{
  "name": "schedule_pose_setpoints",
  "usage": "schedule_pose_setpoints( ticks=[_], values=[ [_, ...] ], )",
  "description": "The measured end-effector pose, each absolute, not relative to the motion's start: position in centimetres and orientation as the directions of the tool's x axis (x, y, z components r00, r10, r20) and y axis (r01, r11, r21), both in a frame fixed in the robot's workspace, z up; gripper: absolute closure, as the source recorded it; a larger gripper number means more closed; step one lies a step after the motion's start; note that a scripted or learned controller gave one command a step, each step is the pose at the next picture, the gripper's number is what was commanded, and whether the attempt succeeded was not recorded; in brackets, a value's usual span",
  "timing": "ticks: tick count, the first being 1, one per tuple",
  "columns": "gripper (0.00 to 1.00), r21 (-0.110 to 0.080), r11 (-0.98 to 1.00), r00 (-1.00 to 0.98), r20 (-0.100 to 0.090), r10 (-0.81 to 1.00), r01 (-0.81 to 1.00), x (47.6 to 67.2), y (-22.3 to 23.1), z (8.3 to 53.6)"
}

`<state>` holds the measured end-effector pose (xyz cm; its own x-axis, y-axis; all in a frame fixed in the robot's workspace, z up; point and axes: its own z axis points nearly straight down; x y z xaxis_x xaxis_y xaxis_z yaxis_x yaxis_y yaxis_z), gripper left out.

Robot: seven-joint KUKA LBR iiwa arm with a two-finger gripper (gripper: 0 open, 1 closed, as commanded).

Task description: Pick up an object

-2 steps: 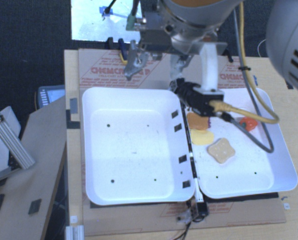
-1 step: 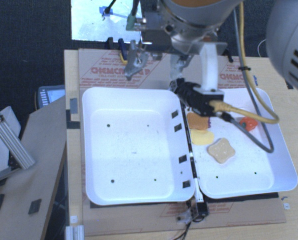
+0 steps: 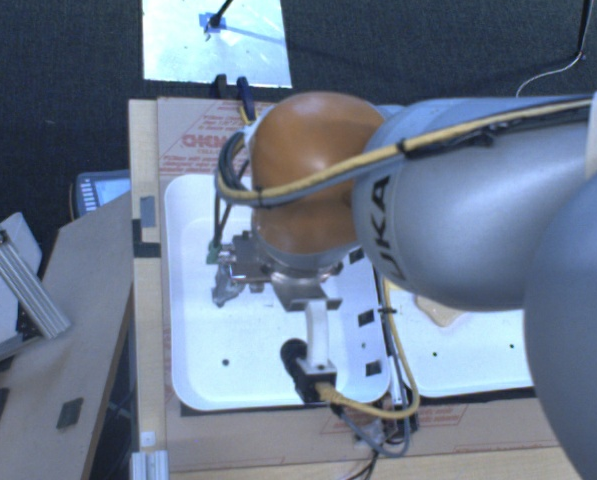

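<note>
Orange band (image 3: pixel 308 168) over left bin (image 3: pixel 191 298) masks fingers (image 3: pixel 224 286), opening cannot tell; pale-yellow thing (image 3: pixel 440 314) in right bin (image 3: pixel 478 363).

Object noted: pale cream-tan item (image 3: pixel 441 314), flat-looking, lying on the white floor of the bin (image 3: pixel 478 363) at the view's right, near its left wall. Upper part hidden under the arm (image 3: pixel 478 208) - shape and kind cannot be told.

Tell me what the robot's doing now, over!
Gripper low over left bin. No object seen held. Pale thing in right bin, half under the arm. Over.
</note>
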<state>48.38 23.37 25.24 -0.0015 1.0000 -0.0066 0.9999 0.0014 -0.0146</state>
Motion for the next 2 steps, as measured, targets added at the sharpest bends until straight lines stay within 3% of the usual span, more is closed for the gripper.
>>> schedule_pose_setpoints(
  ticks=[1, 2],
  values=[
    [0.0, 0.006, 0.003, -0.003, 0.003, 1.0, 1.0, 48.7, 23.4, 32.2],
    [0.0, 0.02, 0.002, -0.002, 0.008, 1.0, 1.0, 54.7, 23.4, 50.7]
  ],
)
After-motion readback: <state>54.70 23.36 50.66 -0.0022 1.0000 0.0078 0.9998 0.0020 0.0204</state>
